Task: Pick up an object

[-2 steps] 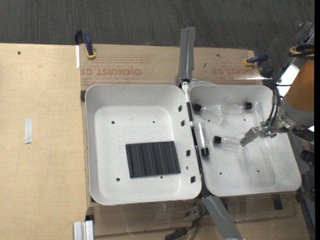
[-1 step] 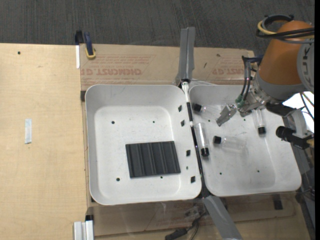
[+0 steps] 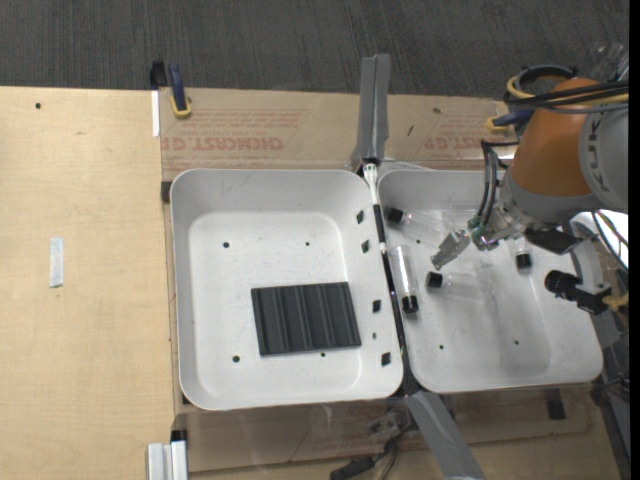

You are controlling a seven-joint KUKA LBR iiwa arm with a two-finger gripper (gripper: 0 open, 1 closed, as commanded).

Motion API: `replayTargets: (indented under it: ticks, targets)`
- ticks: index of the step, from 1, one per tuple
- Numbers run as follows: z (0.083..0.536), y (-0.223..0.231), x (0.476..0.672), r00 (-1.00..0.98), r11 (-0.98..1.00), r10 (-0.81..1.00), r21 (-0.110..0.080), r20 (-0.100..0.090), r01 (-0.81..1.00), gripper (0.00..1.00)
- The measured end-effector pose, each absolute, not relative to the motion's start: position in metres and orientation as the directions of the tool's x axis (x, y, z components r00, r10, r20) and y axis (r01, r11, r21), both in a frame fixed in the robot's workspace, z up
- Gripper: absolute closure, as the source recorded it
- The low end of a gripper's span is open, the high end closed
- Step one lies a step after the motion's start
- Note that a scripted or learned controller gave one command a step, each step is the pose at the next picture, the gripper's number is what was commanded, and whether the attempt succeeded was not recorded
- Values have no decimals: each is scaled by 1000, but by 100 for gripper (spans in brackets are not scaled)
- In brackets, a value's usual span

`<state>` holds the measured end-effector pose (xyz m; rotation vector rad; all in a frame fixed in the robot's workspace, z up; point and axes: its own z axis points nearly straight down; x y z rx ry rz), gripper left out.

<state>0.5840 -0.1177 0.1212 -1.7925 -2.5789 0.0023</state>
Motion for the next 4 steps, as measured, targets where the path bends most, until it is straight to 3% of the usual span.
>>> replayTargets:
  ticks: [1,2,3,4]
  targets:
    - [111,-100,561,-383,383,924,-2,1,924,0]
    - [191,-78,510,-389,389,921,-1,0,921,0]
    - [110,-130,553,-431,431,902,-1,0,902,0]
    - [139,-113,508,-461,461,887,-1,0,887,0]
